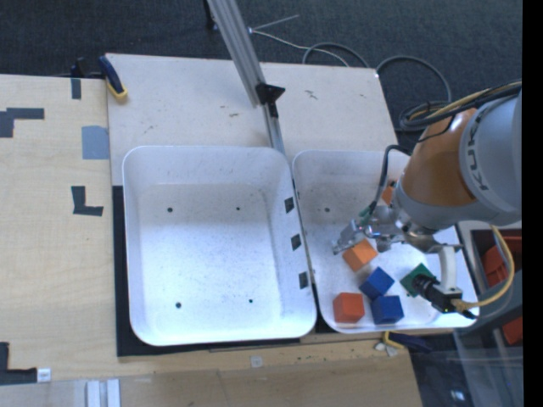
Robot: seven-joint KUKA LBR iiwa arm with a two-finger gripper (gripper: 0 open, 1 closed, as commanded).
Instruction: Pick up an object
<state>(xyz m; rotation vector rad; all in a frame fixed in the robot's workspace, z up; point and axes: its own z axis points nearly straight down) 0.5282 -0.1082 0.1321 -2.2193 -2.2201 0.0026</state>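
My gripper (360,236) hangs low in the right bin (327,185), directly over a light orange block (361,256) and touching or nearly touching its top. Whether the block is gripped cannot be made out. Close by to the lower right lie a blue block (377,282) and a second blue block (388,309). A red-orange block (348,308) rests near the bin's front wall. Right of the blue blocks sits a green piece (417,279). The arm's orange band (434,172) hides the bin's right side.
The left bin (136,227) adjoins the right one along a shared wall (295,236). A metal rail (242,45) slants down from the top to the bins' back edge. Cables (407,70) lie on the bench at the back right. A small orange bit (388,195) peeks out beside the arm.
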